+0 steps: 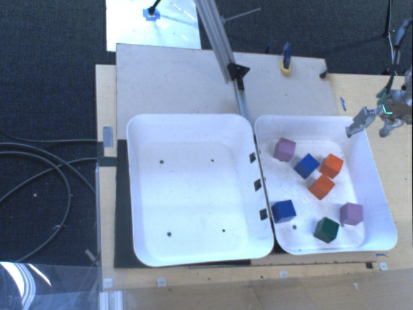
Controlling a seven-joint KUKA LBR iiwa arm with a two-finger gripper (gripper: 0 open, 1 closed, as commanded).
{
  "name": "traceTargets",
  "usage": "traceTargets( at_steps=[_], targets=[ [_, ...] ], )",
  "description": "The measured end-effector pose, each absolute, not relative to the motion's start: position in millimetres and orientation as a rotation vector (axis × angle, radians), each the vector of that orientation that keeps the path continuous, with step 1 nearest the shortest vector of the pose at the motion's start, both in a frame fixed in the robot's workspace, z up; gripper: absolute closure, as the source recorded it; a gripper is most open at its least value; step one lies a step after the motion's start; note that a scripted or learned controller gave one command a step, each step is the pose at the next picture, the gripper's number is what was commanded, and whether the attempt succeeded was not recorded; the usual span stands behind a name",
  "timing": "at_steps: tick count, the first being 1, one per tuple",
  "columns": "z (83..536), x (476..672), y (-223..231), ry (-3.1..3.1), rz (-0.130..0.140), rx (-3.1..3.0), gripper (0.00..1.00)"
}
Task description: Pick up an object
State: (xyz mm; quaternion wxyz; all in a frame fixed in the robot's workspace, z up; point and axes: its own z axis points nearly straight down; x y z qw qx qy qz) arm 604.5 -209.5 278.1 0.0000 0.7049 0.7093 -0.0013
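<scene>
Several small cubes lie in the right bin [381, 192]: a purple cube [284, 150], a blue cube [307, 165], an orange cube [332, 165], a second orange cube [321, 186], another blue cube [283, 210], a second purple cube [351, 214] and a green cube [326, 229]. My gripper [368, 132] hovers over the bin's far right corner, up and to the right of the orange cubes. It is open, with nothing between its fingers [357, 124].
The left bin [139, 173] sits beside the right one, sharing a middle wall. A slanted metal pole [216, 31] reaches down to the bins' far junction. A yellow clamp [285, 63] stands on the board behind. Cables [39, 173] lie at left.
</scene>
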Motion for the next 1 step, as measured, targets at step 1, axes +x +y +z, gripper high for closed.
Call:
traceTargets(
  at_steps=[1],
  targets=[
    [278.1,604.5,-209.5,2.228,-0.004,2.214,0.00]
  ],
)
